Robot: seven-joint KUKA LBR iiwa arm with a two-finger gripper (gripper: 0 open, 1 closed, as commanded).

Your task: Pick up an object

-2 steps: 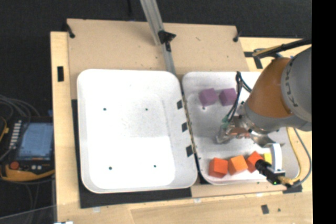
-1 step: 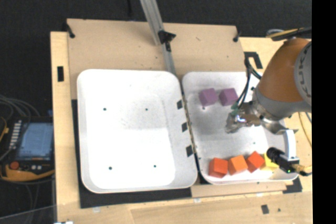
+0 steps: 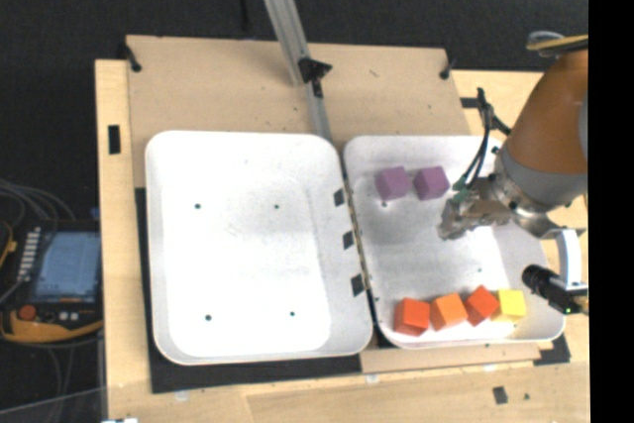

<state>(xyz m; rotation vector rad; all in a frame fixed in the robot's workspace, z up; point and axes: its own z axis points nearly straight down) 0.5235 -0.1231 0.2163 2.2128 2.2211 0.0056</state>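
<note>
Here, the gripper [image 3: 458, 219] is seen at four o'clock from two purple cubes [image 3: 411, 182]; its state cannot be told.

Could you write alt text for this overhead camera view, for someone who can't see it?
A robot arm's gripper hangs over the right white bin, near two purple blocks; a row of red, orange and yellow blocks lines its near edge. The left white bin sits alongside.
</note>
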